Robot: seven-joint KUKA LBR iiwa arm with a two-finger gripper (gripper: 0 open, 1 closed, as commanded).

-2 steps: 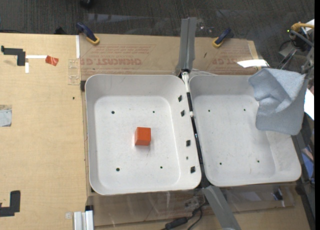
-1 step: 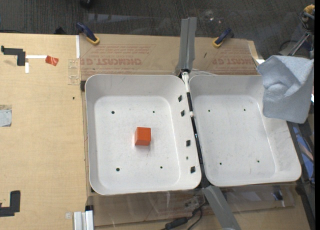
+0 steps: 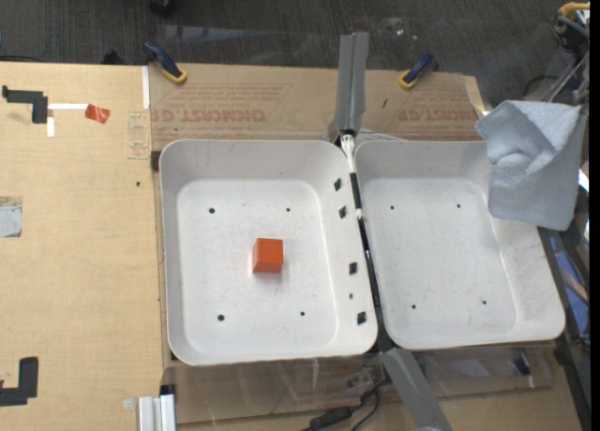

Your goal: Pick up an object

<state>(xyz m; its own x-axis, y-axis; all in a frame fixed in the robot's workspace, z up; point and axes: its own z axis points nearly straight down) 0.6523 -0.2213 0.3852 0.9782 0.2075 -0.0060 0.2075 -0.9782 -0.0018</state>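
Note:
A small orange-red cube (image 3: 268, 256) rests on the floor of the left white bin (image 3: 187, 195), a little below its middle. It stands alone, well away from the bin's walls. The right white bin (image 3: 525, 321) lies beside it across a grey divider.
A grey-blue cloth bundle (image 3: 532, 163) hangs over the right bin's far right corner. A grey divider bar (image 3: 352, 82) runs between the bins. Cardboard (image 3: 234, 106) with two clamps lies behind the bins. A wooden board (image 3: 70, 260) with a small red piece (image 3: 97, 113) is on the left.

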